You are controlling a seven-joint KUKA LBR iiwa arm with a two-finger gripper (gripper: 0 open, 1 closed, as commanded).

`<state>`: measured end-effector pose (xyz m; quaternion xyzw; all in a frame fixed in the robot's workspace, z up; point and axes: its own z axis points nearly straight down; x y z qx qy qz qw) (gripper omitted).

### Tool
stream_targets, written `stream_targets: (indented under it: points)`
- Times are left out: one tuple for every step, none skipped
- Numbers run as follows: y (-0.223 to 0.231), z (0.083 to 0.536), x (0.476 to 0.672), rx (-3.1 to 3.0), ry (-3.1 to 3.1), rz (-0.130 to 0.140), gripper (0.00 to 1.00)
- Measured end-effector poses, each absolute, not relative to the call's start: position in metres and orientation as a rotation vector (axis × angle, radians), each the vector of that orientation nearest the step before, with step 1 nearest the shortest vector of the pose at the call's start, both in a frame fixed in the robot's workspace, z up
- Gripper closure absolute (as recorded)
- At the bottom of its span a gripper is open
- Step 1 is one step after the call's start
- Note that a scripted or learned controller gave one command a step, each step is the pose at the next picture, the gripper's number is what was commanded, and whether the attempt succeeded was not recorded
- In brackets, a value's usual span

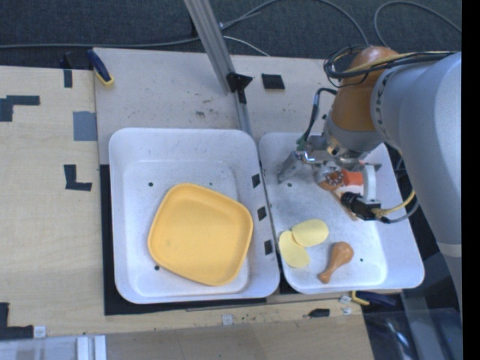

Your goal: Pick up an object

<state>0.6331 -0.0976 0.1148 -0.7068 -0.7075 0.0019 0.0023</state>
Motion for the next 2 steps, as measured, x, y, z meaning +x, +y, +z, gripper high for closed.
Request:
stream_targets:
  points:
    - [-0.097,0.088,0.633,-2.22,-2.222,0.001,0.0]
    - [-0.097,0.1,0.634,-2.221,-2.224,0.0,1.0]
